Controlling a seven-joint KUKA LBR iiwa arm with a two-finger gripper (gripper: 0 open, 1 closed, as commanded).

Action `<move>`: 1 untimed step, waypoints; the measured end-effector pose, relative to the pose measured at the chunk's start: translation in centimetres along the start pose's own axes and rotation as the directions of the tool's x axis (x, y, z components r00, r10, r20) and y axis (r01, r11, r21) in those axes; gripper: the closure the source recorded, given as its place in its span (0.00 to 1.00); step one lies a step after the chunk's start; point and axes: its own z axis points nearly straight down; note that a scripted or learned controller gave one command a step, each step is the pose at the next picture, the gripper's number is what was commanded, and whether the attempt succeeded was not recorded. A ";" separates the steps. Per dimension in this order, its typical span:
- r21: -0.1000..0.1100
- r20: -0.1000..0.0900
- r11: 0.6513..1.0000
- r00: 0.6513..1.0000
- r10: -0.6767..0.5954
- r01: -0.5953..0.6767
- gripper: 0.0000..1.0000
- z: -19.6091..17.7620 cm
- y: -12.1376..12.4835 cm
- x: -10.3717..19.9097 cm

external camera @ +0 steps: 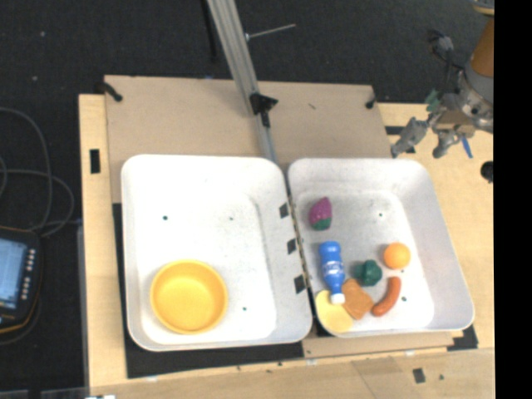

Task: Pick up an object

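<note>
Nearest the front edge of the surface (100, 364), the left bin (199, 189) holds a yellow bowl (189, 296) in its front corner, sitting flat and alone. It looks like thin plastic, light and stiff, but it is wide, and I judge its rim the only place to pinch.

The right bin (416, 189) holds the rest, crowded at its front. A yellow disc (329, 318) lies against the front left corner, partly under an orange-brown block (357, 300). A red-orange sausage (387, 297) curves just beside the block. These touch or nearly touch, so I judge a pinch there would likely nudge its neighbours.

Behind them a blue bottle (332, 269) lies on its side, white cap toward the front. It looks smooth, hard and round, so it might roll or slip; I would close across its body. A dark green lump (366, 272) sits between bottle and orange ball (396, 256). The ball looks light but likely to squirt out from a pinch.

Farther back, a purple piece (321, 213) stands apart from everything. It looks small, light and stiff, with free room on every side; I judge it my easiest target, taken across its narrow width.

My end effector (424, 135) hangs beyond the right bin's far right corner, over the surface, released and carrying nothing.
</note>
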 end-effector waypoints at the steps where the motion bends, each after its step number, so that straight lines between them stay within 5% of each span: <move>1: 0.001 0.001 1.000 1.000 -0.001 0.001 0.00 0.0 0.0 0.0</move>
